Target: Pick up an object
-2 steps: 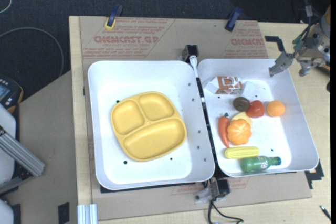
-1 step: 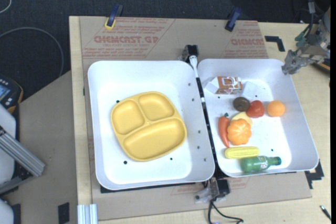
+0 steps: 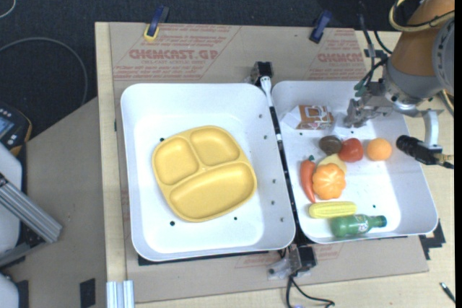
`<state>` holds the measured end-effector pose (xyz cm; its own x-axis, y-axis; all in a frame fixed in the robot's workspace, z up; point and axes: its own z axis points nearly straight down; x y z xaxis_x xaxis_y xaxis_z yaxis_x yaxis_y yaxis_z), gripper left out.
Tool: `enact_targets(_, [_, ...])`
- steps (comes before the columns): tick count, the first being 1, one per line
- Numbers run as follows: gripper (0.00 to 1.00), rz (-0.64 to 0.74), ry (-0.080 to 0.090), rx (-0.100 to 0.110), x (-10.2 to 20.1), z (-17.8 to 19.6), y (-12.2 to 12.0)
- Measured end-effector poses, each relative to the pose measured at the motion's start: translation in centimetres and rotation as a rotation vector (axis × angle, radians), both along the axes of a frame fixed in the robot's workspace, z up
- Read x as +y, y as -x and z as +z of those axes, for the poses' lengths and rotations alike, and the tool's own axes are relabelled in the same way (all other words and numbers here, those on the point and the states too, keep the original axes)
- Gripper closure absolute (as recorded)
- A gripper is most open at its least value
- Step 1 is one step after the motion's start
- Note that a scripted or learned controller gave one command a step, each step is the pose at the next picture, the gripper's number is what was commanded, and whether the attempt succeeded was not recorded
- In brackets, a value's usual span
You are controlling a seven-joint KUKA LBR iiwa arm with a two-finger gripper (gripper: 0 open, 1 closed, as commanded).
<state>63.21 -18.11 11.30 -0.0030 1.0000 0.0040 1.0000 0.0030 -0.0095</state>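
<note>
Overall, the desk (image 3: 108, 155) carries 2 white bins. The left bin (image 3: 137, 119) holds a yellow divided plate (image 3: 204, 172). The right bin (image 3: 411, 184) holds the food items. The claw (image 3: 359, 112) hangs over its upper part, whether spread or pressed together cannot be told. The red tomato (image 3: 351, 149) lies just below the claw, toward the camera, beside an orange (image 3: 378, 148).

bins (image 3: 137, 155): smooth white plastic | tray (image 3: 204, 171): matt yellow plastic | bottle (image 3: 357, 224): glossy green | bench (image 3: 209, 47): printed cardboard-like sheet | arm (image 3: 419, 47): glossy orange band
</note>
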Motion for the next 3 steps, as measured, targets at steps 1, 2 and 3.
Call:
enact_targets(1, [1.0,-0.008,-0.002,0.008,2.8,-2.8,15.6])
enact_targets(2, [1.0,-0.004,0.008,-0.014,-0.9,-2.8,11.2])
enact_targets(3, [1.0,-0.001,0.008,-0.016,-4.4,-2.7,5.7])
